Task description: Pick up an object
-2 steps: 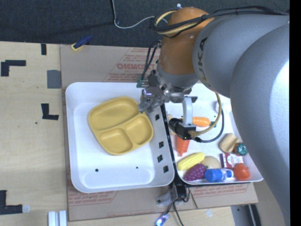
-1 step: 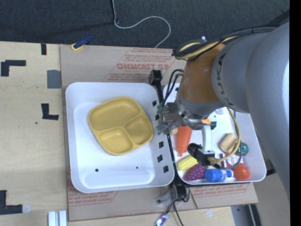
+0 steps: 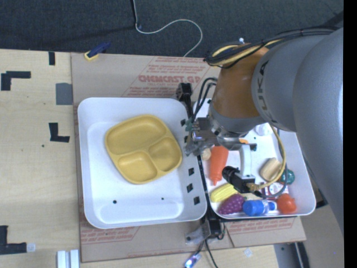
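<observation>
My gripper (image 3: pixel 202 141) hung low over the right bin's (image 3: pixel 304 172) left edge; I could not tell its state. The orange carrot (image 3: pixel 217 163) lay just below it, near the corn (image 3: pixel 223 192).

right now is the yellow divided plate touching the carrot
Apart. The camera view shows the yellow divided plate lying in the left bin and the carrot in the right bin, with both bin walls between them.
</observation>
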`<state>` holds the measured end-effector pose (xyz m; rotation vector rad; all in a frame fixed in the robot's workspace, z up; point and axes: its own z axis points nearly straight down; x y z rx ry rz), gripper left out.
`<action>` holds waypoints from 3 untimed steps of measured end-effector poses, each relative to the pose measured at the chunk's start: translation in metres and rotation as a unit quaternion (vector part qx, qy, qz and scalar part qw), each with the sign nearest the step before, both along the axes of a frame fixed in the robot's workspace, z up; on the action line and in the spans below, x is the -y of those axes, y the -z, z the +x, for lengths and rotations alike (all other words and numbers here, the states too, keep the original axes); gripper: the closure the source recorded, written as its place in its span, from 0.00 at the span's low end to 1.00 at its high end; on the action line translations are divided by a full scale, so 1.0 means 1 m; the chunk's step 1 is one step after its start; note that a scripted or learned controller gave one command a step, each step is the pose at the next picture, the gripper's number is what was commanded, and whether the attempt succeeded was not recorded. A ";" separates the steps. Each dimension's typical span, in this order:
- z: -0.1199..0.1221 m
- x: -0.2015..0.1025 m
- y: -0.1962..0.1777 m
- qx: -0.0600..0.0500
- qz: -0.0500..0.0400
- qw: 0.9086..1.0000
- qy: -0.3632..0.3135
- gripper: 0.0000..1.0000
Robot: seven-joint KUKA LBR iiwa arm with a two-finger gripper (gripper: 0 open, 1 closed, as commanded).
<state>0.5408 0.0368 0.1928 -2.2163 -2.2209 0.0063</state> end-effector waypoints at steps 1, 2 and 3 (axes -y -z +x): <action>-0.024 -0.061 -0.046 0.003 0.001 1.000 -0.003 1.00; -0.059 -0.026 -0.084 0.002 0.000 1.000 0.002 1.00; -0.056 0.003 -0.240 0.011 0.000 1.000 0.001 1.00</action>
